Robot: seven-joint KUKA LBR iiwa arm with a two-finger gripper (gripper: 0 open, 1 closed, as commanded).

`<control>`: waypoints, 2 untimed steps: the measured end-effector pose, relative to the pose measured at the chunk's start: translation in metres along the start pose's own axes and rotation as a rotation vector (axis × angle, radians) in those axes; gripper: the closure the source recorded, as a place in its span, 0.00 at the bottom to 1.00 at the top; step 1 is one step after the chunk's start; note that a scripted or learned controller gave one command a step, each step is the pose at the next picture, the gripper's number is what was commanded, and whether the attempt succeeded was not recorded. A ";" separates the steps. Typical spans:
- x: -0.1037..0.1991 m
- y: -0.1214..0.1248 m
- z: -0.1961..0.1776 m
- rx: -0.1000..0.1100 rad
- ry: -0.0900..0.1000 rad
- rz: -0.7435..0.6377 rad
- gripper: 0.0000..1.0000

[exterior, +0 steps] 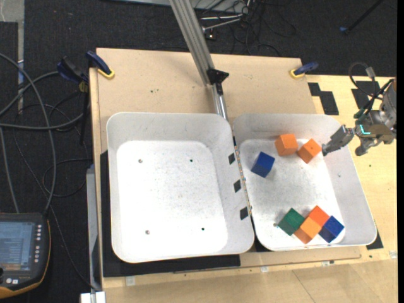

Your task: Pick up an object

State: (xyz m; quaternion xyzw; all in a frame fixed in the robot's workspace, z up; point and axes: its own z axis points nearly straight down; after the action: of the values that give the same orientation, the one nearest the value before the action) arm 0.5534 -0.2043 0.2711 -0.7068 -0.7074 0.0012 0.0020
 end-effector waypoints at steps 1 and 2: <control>0.000 0.001 -0.002 -0.004 -0.001 -0.001 0.00; 0.006 -0.004 0.059 0.001 0.000 0.001 0.00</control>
State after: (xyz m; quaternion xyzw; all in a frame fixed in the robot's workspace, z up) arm 0.5491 -0.1978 0.2125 -0.7071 -0.7071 0.0015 0.0026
